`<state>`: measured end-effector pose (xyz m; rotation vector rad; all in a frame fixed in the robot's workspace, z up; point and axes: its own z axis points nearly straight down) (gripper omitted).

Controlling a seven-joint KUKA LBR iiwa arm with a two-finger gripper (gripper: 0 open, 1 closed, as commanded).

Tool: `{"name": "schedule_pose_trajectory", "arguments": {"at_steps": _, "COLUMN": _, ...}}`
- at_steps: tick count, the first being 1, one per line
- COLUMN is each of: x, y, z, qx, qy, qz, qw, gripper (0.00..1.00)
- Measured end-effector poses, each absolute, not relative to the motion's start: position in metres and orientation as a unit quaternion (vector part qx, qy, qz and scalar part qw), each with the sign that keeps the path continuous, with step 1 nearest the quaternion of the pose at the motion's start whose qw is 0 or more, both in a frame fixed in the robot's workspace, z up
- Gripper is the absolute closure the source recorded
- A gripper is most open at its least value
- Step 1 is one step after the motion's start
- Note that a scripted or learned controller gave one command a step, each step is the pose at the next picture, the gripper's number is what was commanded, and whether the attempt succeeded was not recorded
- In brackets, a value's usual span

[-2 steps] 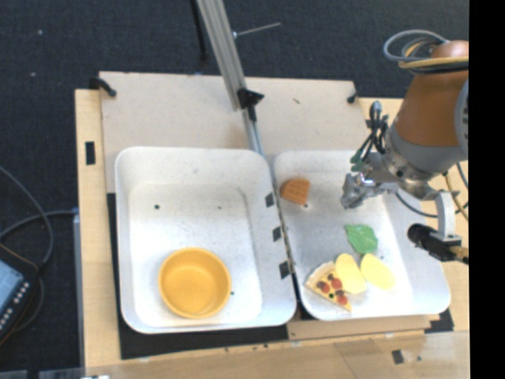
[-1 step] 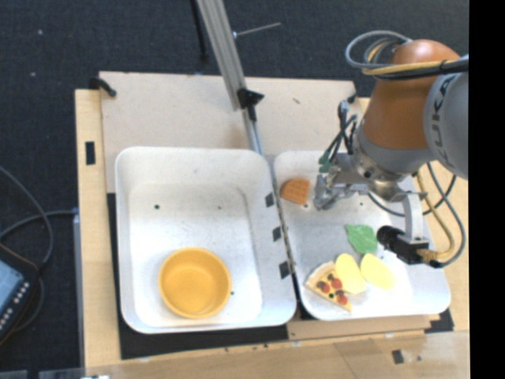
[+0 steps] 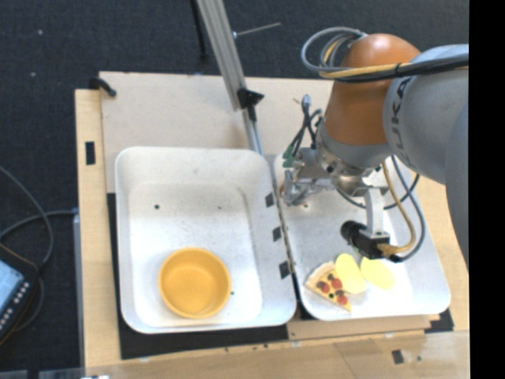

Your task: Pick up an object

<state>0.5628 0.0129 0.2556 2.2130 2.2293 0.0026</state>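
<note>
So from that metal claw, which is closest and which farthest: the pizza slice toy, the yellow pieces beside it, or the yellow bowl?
Measured from the gripper in the camera view:
1. Yellow pieces, in the right bin, toward its near edge.
2. Pizza slice toy, just left of them in the same bin; these two are nearly too close to call.
3. Yellow bowl, clearly farthest, in the left bin.

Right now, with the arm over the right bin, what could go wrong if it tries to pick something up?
1. The pizza slice and two yellow pieces lie touching, so a grasp may catch two or push them apart.
2. They sit by the right bin's near rim, which the gripper might strike.
3. The gripper hangs far from them, beside the divider.
</note>
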Motion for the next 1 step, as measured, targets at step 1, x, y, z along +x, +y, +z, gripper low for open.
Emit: {"name": "schedule_pose_trajectory", "arguments": {"at_steps": 1, "x": 0.5702, "y": 0.0688, "z": 0.2619, "qx": 0.704, "qy": 0.710, "qz": 0.0013, "qw": 0.000, "gripper": 1.00}}
